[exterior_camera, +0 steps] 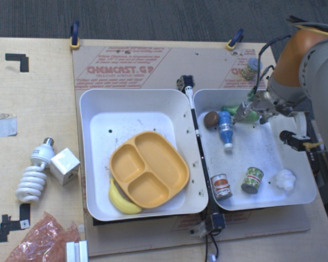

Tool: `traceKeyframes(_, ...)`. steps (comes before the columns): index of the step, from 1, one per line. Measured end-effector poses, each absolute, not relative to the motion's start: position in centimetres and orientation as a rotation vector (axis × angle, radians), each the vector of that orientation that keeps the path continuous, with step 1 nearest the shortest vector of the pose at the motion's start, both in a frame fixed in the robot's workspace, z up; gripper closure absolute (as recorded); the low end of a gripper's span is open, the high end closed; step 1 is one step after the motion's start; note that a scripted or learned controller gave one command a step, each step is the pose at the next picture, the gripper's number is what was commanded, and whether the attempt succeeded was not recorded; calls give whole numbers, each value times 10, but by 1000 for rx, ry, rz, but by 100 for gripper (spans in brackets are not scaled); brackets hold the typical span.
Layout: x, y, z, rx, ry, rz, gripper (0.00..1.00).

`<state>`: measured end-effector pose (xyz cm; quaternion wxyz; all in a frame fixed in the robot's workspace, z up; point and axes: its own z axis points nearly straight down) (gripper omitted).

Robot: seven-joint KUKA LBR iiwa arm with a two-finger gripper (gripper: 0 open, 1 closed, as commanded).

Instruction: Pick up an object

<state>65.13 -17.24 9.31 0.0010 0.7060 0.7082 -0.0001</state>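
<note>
My gripper (250, 113) is low at the back of the right bin (295, 201), with the orange-banded wrist (295, 59) above it to the right. A small green object (241, 113) lies right at the gripper's tip; whether it is held I cannot see. A blue bottle (225, 129) lies just left of it, beside a brown ball (210, 119). At the bin's front stand a red can (221, 187) and a green can (253, 180), with a white crumpled lump (285, 180) to their right.
The left bin (98, 124) holds a yellow divided plate (148, 170) lying over a banana (123, 200). On the bench to the left lie a spiral light bulb (33, 173), a white cube (64, 165) and a red mesh bag (44, 239).
</note>
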Motion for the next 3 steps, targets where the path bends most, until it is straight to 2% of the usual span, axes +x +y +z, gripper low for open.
traceKeyframes(1, 659, -182, 93, 2216, 2223, 0, 0)
traceKeyframes(2, 658, -182, 102, 2217, 2229, -11, 100)
traceKeyframes(3, 658, -182, 102, 2217, 2229, -11, 0)
